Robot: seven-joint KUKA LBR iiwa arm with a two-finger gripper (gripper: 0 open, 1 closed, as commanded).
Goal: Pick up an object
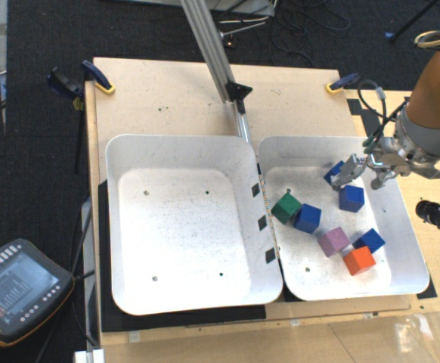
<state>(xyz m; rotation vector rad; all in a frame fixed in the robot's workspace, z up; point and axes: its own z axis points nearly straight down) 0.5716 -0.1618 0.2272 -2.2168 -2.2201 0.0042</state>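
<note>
Overhead slanted view of the counter (175, 89), which bears two shallow white bins side by side. The left bin (129, 203) shows a speckled white floor. The right bin (401, 278) contains the loose blocks. The grey arm with its orange band (435, 89) enters from the right, and its gripper (348, 174) hangs low over the far part of the right bin.

Whether the gripper is open or closed cannot be told here, and no block can be seen between its parts. A small blue piece (333, 172) lies just beside the gripper on its left. A blue cube (351, 197) sits just near of the gripper, close beneath it; contact cannot be judged.

Toward the bin's left wall, a green block (285, 207) and a second blue cube (308, 218) lie touching. Nearer the viewer, a lilac block (333, 241), an orange cube (359, 259) and a third blue block (370, 240) form a tight cluster, the orange cube nearest.

A slanted metal pole (205, 36) crosses the far side of the counter. Yellow-tipped clamps (99, 78) grip the counter's far corners. A handheld control pendant (16, 290) rests at the near left, off the counter.
</note>
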